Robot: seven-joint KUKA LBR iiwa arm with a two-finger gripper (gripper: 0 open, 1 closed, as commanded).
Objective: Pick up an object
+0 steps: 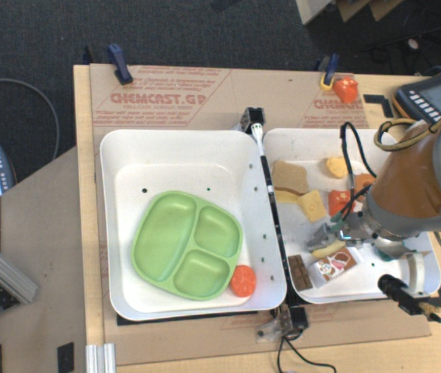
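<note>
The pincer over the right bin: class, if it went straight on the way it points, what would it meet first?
Probably the pale stick-shaped item just beneath the pincer, though depth is hard to judge from this slanted view.

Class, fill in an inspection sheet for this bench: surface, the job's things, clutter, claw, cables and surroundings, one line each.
Surface: brown bench board bearing a left white bin and a right white bin.
Job's things: right bin holds tan food pieces, a red piece, a snack packet.
Clutter: green divided plate and orange ball in the left bin.
Claw: claw low over the right bin; finger state unclear.
Cables: black cable on the arm.
Surroundings: blue clamps, dark floor.
</note>
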